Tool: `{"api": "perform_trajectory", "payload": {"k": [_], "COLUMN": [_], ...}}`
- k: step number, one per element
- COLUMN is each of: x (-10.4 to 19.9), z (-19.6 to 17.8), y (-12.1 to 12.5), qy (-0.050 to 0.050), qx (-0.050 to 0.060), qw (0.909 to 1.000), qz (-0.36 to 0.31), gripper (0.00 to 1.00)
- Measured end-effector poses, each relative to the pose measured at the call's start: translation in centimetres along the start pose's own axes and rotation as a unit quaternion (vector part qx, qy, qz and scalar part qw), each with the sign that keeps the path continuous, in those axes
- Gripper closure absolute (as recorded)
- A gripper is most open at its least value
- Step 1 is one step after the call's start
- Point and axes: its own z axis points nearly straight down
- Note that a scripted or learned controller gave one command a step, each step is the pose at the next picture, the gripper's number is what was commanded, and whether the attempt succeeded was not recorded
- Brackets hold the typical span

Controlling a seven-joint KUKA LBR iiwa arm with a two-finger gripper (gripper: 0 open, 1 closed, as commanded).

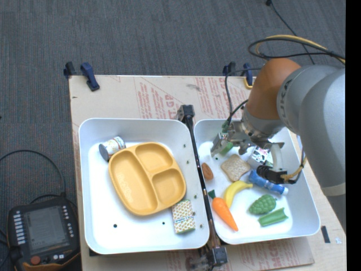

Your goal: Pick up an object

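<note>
Reaching into the right bin [307,216], the gripper [234,145] hangs above the bread slice [235,167], finger state unreadable; next it must descend and close.

Left bin [90,151] held a divided plate [148,177], a small jar [111,147] behind it, and a packet [184,216] in front; toy food sat in the right bin [304,208].
</note>
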Motion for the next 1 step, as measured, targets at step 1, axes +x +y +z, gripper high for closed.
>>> {"api": "perform_trajectory", "payload": {"k": [1], "x": [-0.07], "z": [-0.81], "y": [-0.2], "qy": [0.001], "qx": [0.005], "qw": [1.0], "qz": [0.001], "gripper": [1.0]}}
